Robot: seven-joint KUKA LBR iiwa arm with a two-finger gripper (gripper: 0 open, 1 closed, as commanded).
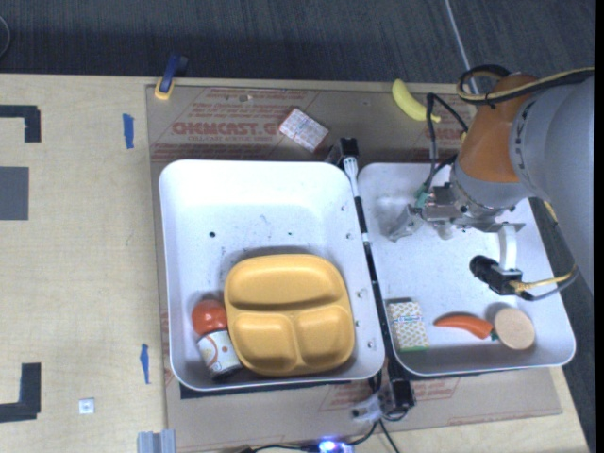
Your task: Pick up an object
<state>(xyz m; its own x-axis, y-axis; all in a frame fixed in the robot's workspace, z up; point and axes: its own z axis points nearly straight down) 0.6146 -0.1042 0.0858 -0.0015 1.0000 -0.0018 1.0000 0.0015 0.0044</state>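
hand [408, 217] over upper left of right bin [557, 347], grip state cannot tell | nearest target: carrot-shaped toy [462, 324] at bin's near edge, beside round wooden disc [514, 328] | likely light, stiff, smooth; pinch across its thick middle

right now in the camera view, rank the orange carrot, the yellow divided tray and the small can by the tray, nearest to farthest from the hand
From the hand:
1. Orange carrot, right bin, near front edge.
2. Yellow divided tray, left bin.
3. Small can, left bin's front left corner.
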